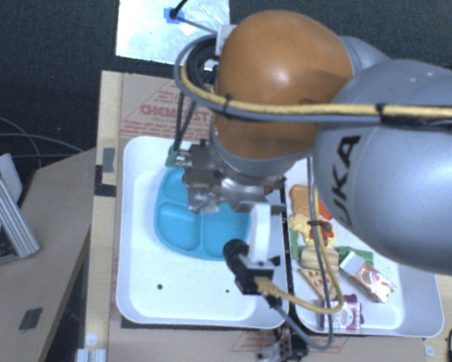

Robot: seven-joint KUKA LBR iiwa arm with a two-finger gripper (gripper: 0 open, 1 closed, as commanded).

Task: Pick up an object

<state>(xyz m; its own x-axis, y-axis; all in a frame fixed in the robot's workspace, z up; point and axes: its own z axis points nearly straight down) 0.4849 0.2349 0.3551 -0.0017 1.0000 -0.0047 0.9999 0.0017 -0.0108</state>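
The grey arm point(403, 153) with its orange band point(280, 70) looms closest, covering much of both bins. Its claw point(208, 202) hangs over the blue sectioned tray point(178, 223) in the left bin point(132, 287); whether it is open or closed I cannot tell. Small packaged objects point(364, 277) lie clustered in the right bin point(420, 314), toward the bench's near edge.

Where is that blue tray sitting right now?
The blue tray lies in the left white bin, toward its back, partly hidden under the robot's arm.
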